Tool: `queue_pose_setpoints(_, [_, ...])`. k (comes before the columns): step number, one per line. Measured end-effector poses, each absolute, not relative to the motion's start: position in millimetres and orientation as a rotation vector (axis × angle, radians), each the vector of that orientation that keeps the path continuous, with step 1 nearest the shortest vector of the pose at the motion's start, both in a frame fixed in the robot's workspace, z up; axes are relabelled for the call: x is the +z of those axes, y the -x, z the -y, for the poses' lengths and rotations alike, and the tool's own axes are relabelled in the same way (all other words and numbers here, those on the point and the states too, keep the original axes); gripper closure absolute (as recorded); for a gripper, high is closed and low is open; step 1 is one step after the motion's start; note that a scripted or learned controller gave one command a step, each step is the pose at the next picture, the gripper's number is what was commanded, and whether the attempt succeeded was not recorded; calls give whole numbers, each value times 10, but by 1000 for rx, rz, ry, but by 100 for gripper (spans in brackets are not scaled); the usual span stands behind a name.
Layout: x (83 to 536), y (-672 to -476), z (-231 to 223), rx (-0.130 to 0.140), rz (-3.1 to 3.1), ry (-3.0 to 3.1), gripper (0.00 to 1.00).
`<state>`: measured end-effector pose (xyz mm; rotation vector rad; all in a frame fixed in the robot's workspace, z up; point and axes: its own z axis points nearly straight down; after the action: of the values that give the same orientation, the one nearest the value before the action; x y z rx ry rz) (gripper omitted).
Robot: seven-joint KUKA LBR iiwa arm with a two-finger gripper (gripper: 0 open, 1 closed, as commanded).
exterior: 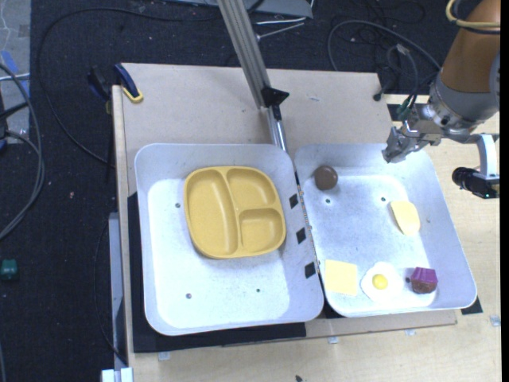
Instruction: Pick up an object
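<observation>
The counter [207, 94] fills the middle of the view and carries two white bins side by side. The left bin [159, 293] holds a yellow divided plate [235, 211] near its centre, toward twelve o'clock. The right bin [445, 237] holds the small things. A brown ball [325, 177] sits at about eleven o'clock, near the inner wall. A pale yellow wedge [406, 216] lies at about three o'clock. A flat yellow square [343, 277] lies at about seven o'clock, just beside a fried egg [381, 281] at six o'clock. A purple lump [423, 280] rests at about five o'clock, close to the egg. The arm [469, 62] reaches in from two o'clock. Its tool [398, 146] hangs over the right bin's far rim at about one o'clock, well apart from every small thing. Nothing shows between its tips; I cannot tell whether it is released or clenched.
</observation>
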<state>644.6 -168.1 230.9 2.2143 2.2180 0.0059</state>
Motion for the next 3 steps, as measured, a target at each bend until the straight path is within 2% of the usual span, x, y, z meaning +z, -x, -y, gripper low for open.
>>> queue_pose_setpoints(1, [2394,-6455,1681,3,-2221,-2217,100])
queue_pose_setpoints(2, [2335,-6333,1099,1,-2231,-2215,100])
queue_pose_setpoints(3, [2433,-6316,523,3,-2232,-2212,100])
